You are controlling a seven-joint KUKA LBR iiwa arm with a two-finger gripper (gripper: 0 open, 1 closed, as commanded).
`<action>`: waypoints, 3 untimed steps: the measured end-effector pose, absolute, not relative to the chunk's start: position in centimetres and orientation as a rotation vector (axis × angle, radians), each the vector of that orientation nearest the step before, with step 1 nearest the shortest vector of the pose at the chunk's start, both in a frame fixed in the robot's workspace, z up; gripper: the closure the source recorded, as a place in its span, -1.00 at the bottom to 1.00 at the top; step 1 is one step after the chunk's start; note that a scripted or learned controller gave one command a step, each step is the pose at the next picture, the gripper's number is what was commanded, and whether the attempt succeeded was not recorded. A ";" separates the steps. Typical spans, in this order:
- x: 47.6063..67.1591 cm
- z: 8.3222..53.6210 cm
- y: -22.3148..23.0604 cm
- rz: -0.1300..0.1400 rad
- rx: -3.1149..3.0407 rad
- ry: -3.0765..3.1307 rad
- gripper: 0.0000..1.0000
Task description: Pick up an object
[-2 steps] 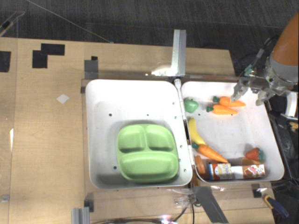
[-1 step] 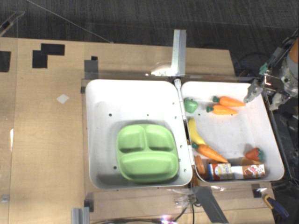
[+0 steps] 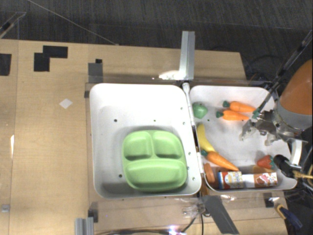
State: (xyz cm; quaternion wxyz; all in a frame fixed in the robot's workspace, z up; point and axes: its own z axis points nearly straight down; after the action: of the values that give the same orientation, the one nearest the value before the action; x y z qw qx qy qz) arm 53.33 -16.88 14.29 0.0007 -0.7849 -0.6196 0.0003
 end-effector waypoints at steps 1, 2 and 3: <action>56.6 12.4 -15.2 -0.002 -2.430 -1.991 -1.00; 63.0 9.0 -12.2 -0.006 -2.411 -2.019 -1.00; 63.2 10.1 -12.0 -0.013 -2.406 -2.027 1.00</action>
State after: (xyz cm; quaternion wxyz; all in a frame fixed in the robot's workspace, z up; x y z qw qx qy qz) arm 63.24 -11.97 10.06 -0.0022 -0.7647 -0.6444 -0.0042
